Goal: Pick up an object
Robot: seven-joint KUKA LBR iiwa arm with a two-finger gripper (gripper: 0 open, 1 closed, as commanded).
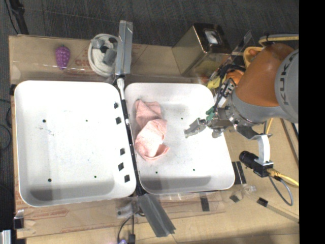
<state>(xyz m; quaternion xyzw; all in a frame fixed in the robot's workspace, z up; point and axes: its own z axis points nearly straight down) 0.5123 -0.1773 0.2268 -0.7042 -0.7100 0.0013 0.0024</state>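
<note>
A crumpled pink cloth (151, 131) lies in the right bin (203, 172), close to its left wall. My gripper (195, 127) hangs over the same bin to the right of the cloth, a short gap away and not touching it. Nothing shows in its grasp. The grey arm with its orange band (261, 80) reaches in from the right over the bin's right rim.
The left bin (66, 141) sits beside the right one, with a grey divider bar (123, 50) and black clips between them. Behind the bins, a purple object (62, 56), a white coil (103, 54) and a brown box (203, 44) rest on the bench. Cables lie at the right.
</note>
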